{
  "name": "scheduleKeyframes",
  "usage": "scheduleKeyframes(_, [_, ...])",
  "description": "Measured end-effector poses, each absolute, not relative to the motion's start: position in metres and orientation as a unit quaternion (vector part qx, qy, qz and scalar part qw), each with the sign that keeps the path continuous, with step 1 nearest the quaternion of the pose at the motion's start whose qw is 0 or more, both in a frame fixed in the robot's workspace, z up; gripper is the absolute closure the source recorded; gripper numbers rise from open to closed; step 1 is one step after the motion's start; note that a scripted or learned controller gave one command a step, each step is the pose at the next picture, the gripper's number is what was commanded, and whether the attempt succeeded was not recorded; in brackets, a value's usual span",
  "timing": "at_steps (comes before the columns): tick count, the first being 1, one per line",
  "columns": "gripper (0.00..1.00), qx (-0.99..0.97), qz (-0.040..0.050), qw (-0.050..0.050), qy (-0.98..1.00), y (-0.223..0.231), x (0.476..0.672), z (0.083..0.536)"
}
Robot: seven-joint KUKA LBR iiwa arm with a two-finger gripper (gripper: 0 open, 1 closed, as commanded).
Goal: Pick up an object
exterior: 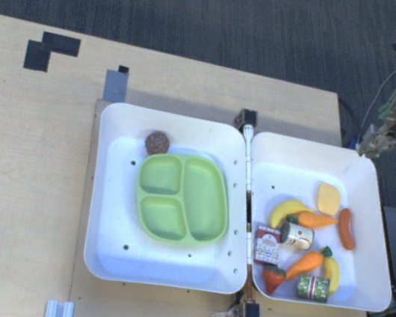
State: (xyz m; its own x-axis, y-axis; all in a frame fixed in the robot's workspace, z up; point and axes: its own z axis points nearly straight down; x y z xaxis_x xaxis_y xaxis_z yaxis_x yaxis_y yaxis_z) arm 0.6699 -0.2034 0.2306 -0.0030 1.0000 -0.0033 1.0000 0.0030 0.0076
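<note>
Two white bins sit side by side on a wooden bench. The left bin [111,199] has a green plate [183,198] with three parts in it, and a small round brown thing [158,141] lies just past the plate's far left corner. The right bin [365,180] is full of toy food. A yellow wedge [328,198] lies at the far side. A red sausage [346,228] lies near the right wall, and its long way runs from far to near, leaning a bit. A banana [286,211] curves beside an orange carrot [316,220] that lies almost flat, left to right. A small can [295,236] lies on its side next to them. A red box [267,247] stands near the left wall. A second carrot [305,262] points slantwise, with its green top to the far right. A strawberry [273,279], a green can [312,288] and a yellow piece [331,274] lie along the near side. The gripper [376,140] hangs above the far right corner of the right bin, well away from the toys, with nothing in it. It is too blurry to tell how it is set.
</note>
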Motion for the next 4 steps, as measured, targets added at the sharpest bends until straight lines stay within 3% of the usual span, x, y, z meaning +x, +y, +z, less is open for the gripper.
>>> scheduleKeyframes(2, [1.00,0.705,0.0019,0.001,0.709,-0.090,0.670,0.254])
scheduleKeyframes(3, [0.00,0.705,0.0013,0.001,0.709,-0.091,0.669,0.254])
scheduleKeyframes(4, [0.00,0.706,-0.0002,-0.001,0.708,-0.109,0.668,0.136])
